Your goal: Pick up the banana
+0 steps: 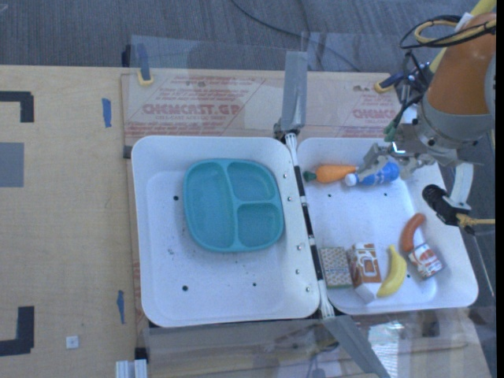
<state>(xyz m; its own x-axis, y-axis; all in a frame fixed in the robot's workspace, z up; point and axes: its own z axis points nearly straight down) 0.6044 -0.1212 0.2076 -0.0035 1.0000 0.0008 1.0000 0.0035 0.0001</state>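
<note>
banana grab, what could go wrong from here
1. The banana lies tight between the small carton and the red packet, so closing fingers may catch a neighbour instead.
2. The gripper sits over the blue bottle and carrot at the bin's far end; travelling over could knock them.

The arm (465,77) entered from the upper right of the frame, its orange band showing broad above the grey wrist. The claw (383,158) hung at right of centre, pointing toward the left of the frame, its tips too blurred to read.
</note>
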